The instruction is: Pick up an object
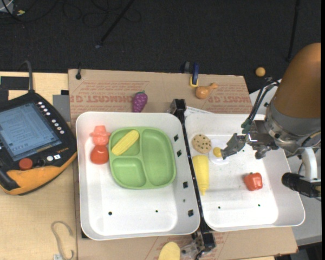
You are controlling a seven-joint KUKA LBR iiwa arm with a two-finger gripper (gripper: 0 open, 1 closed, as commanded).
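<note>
**Tool poised low over the right bin, nothing yet lifted**

From the single overhead camera we look down on a dark-floored room and a pale wooden surface (32,221), with a sheet of printed cardboard (108,91) laid under two shallow white bins set side by side, so that both sit within the arm's reach from the right.

The left bin (92,210) carries a green divided plate (146,164) with a yellow toy corn cob (124,141) in its upper-left compartment; an orange-red toy figure (99,145) stands just beside the plate, against the bin's left wall. A teach pendant (24,140) lies well apart on the surface, and a purple toy grape bunch (140,101) and an orange toy pear (204,90) rest on the cardboard behind the bins.

The right bin (287,210) holds what we take to be the candidates for picking: a toy cookie (201,142), a yellow toy banana-like piece (201,172) against the divider, a red toy pepper (253,181), and a small yellow piece (218,153).

The tool (233,145) sits low in this bin, tilted toward that small yellow piece and just beside it. We cannot tell how its jaws stand, nor whether anything lies between them. We judge this an approach to a grasp, since the piece seems to rest on the bin floor.
</note>
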